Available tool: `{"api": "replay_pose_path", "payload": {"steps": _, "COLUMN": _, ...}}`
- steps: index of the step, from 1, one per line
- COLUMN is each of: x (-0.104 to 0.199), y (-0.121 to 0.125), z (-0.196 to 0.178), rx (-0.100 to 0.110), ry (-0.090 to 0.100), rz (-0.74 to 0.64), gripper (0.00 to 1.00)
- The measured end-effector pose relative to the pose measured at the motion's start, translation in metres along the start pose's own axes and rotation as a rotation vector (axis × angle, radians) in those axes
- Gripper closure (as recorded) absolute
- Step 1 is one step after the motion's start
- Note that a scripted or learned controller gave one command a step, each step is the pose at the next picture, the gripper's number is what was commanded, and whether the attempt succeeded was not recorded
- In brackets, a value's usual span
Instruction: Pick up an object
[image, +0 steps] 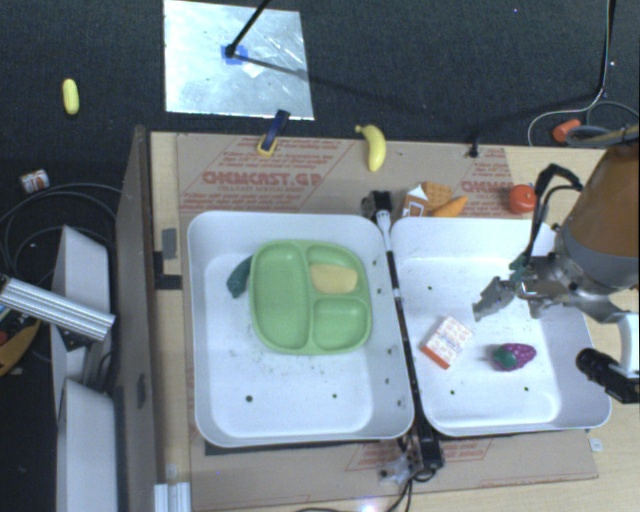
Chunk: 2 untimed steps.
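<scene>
Just below the gripper (497, 297), whose finger state cannot be told, lies the small carton (446, 341), with purple grapes (513, 355) beside; carton judged light, stiff, best pinched across its narrow sides.

Grey arm (600, 235) reaching leftward, gripper (492, 298) low.

A plate (305, 335) lies in the left bin (215, 400); a carton (446, 341) in the right bin (540, 405).
</scene>
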<state>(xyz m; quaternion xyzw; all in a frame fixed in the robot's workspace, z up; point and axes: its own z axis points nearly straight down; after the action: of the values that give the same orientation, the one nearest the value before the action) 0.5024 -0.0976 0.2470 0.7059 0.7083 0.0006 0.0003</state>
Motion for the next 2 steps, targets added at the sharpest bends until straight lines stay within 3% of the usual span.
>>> {"api": "replay_pose_path", "payload": {"steps": 1, "x": -0.066, "y": 0.016, "z": 0.032, "rx": -0.001, "ry": -0.002, "rz": 0.006, "gripper": 0.0}}
{"api": "replay_pose_path", "payload": {"steps": 2, "x": -0.089, "y": 0.013, "z": 0.162, "rx": 0.01, "ry": 0.001, "rz": 0.005, "gripper": 0.0}}
